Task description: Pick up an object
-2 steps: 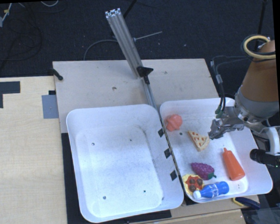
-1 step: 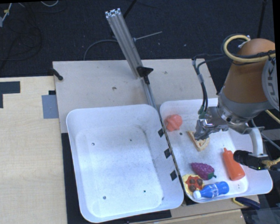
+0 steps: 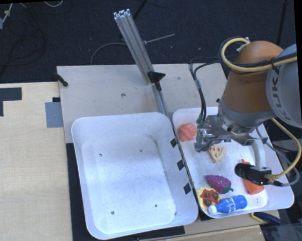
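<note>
The gripper (image 3: 203,142) hangs low in the right bin (image 3: 280,198) — between an orange-pink toy (image 3: 187,131) and a pizza slice (image 3: 217,152); its state I cannot tell.

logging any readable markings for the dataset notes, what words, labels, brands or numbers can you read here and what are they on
"KU": large dark letters on the grey arm housing, cut off at the picture's edge, so the rest of the word cannot be read.
Blue bottle in the right bin: its white label area is too small and blurred to read.
Nothing else bears readable text.
</note>
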{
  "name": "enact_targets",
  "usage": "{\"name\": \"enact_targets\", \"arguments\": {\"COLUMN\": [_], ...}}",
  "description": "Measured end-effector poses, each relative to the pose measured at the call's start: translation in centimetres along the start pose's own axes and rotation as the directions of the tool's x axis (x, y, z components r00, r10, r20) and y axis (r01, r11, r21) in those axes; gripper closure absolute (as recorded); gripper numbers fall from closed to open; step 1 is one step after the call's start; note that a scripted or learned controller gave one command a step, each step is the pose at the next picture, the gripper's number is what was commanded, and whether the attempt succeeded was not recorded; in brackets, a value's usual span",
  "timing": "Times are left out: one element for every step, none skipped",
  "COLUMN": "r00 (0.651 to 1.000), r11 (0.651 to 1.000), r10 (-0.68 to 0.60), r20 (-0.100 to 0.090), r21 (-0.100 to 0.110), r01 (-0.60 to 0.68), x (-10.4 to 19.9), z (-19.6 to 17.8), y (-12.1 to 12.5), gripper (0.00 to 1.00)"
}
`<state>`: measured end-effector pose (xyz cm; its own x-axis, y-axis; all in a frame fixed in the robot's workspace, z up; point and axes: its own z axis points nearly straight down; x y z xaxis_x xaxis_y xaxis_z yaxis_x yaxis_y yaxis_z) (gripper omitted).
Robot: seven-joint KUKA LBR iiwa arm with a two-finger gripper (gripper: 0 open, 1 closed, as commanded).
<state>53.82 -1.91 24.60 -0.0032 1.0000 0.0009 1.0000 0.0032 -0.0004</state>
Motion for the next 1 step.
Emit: {"name": "enact_targets", "arguments": {"r00": [1.000], "r11": [1.000], "r10": [0.001], "r20": [0.000], "r21": [0.001], "r01": [-0.001], "x": [4.18], "z": [0.42], "y": [0.47], "gripper": [1.00]}}
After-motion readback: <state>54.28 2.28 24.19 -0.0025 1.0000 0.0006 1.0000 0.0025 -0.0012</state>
